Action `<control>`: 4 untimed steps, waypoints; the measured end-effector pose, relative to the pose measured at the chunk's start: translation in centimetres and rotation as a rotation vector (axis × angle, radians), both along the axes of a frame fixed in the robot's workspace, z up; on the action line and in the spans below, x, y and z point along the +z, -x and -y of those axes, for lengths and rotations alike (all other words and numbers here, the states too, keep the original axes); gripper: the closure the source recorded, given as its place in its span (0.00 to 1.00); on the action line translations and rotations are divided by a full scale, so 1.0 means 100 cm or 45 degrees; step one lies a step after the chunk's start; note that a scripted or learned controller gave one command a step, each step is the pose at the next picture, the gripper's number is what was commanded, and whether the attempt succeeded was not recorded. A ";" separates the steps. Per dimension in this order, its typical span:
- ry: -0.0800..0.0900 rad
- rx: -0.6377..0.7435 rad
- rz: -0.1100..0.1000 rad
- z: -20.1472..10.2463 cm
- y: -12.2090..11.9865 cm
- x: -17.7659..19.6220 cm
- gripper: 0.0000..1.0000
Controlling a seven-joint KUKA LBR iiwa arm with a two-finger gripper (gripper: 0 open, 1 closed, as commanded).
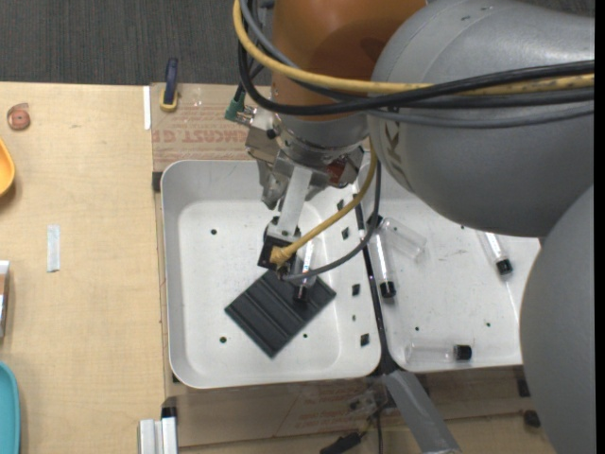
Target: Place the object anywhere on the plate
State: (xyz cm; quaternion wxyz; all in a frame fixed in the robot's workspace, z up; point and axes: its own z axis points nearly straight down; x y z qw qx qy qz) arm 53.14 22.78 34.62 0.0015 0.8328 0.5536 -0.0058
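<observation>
Two shallow white bins sit side by side on a pale bench, and the left bin (189,253) holds a dark ribbed plate (274,312), flat and turned at a slant near its middle. The gripper (301,287) hangs just over the plate's upper right corner, cables looping about it. I cannot tell whether it carries the object or how it is set. In the right bin (454,348) lie a few slim marker-like tubes (383,268); these look light, stiff and smooth, likely to roll, best pinched across the barrel near mid-length.
</observation>
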 end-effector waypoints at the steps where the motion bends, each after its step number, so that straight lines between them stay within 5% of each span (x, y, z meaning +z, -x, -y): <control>1: 0.000 0.000 -0.001 0.000 0.000 0.000 0.00; 2: -0.009 0.279 0.005 -0.001 -0.044 0.094 0.00; 3: -0.003 0.280 -0.001 0.000 -0.045 0.100 1.00; 4: -0.010 0.547 0.003 0.001 -0.115 0.037 1.00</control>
